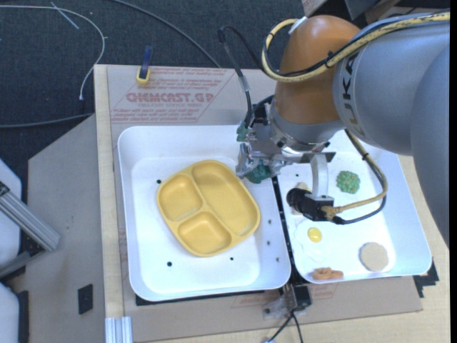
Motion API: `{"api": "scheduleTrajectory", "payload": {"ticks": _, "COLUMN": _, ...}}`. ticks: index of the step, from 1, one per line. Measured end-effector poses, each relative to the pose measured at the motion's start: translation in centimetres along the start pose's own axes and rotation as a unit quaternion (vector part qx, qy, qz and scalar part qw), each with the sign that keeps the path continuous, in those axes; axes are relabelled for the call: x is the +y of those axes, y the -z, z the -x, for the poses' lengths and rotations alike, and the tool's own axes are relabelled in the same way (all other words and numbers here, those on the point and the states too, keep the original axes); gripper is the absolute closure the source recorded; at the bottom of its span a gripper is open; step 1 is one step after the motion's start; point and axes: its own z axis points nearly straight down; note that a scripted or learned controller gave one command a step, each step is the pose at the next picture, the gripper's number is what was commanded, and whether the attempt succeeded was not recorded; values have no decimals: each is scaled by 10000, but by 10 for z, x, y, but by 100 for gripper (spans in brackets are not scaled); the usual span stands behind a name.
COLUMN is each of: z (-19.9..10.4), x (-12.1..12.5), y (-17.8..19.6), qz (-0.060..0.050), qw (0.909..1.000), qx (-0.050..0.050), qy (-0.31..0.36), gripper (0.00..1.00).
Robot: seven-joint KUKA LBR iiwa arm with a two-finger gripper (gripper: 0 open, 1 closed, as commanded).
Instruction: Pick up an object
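Yellow plastic is dominating the left white bin [136, 213]: a three-compartment tray [208, 206] is lying flat there, tilted diagonally. The grey arm with its orange band [314, 56] is reaching in from the right, and its pincer [257, 164] is sitting low just beyond the tray's upper right corner, close to the wall dividing the two bins. Something small and teal-green [260, 169] is showing at the pincer's tip, but whether it is being grasped, or is part of the tool itself, is too small and too hidden to tell; the pincer's state cannot be judged. To the right of the tray, across the divider, the right bin [410, 213] is holding a green broccoli-like piece [348, 181], a fried-egg toy [313, 234], a tan round biscuit [373, 256] and a small orange piece [326, 273]. The risk, as a judgement: the pincer is working so near the divider and the tray's rim that it could be nudging either one, or closing on nothing and lifting away bare.
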Motion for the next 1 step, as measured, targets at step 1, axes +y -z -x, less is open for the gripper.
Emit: {"api": "scheduleTrajectory", "payload": {"ticks": 1, "z": 3, "x": 1, "y": 0, "qz": 12, "qw": 10000, "qx": -5, "qy": -21, "gripper": 0}}
